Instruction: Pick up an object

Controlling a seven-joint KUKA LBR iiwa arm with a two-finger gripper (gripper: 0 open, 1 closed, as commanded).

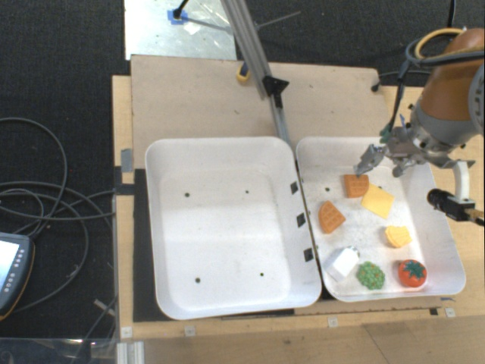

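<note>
Two white bins share the bench; the gripper (369,161), fingers slightly spread and empty, hovers above the waffle (355,185). Descend straight, straddle it, then close.

No readable txt, labels, brands or nos. anywhere on bench.

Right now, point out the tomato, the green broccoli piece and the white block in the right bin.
tomato (411,273), camera view, on its red middle.
green broccoli piece (370,275), camera view, on its bumpy top.
white block (343,263), camera view, on its top face.
</note>
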